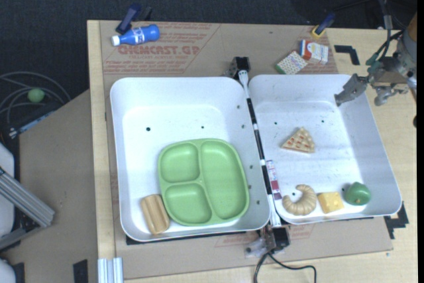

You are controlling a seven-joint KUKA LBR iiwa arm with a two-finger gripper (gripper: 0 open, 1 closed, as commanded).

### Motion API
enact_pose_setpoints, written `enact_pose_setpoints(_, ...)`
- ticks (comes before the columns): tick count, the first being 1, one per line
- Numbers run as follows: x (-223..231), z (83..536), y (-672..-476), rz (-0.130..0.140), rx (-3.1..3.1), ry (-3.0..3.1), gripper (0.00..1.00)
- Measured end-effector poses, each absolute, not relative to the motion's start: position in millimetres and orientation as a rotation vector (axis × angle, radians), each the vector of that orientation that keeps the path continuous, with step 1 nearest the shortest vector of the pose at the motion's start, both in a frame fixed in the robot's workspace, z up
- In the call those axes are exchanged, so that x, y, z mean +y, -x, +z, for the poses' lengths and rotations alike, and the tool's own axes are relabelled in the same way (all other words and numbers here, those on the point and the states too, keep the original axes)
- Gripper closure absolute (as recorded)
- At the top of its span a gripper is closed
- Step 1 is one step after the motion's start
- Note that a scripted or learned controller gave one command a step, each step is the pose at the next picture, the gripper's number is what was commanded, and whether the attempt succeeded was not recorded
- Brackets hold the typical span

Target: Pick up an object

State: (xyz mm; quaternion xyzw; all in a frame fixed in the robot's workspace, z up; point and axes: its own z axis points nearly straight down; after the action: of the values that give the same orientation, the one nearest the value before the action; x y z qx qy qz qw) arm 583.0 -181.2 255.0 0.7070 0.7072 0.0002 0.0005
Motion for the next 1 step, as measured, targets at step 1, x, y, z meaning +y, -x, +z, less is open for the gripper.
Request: enact_pose_setpoints(1,-127.4,223.1,-596.3,0.0,2.225,-2.222,0.0)
